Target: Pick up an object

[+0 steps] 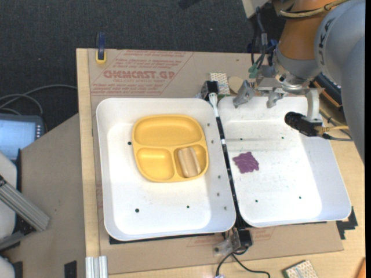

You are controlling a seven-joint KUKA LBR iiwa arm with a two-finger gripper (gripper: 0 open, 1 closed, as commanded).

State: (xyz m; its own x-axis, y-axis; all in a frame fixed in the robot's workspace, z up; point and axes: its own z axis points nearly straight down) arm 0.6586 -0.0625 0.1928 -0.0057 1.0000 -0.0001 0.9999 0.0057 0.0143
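While the gripper (257,99) hangs over the far edge of the right bin (324,201) with its two fingers spread apart and nothing between them, the purple object (246,162) lies flat on that bin's floor, nearer to the camera and well apart from the jaws. In the left bin (116,201) a yellow divided plate (168,133) holds a tan piece (186,161) in its lower right compartment. The cardboard sheet (142,73) beneath the bins has red printing that seems to read "CHEMCAST GP".

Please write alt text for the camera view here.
The gripper hangs open over the right bin's far edge, holding nothing. A purple lump lies in that bin; the left bin holds a yellow tray with a tan block.
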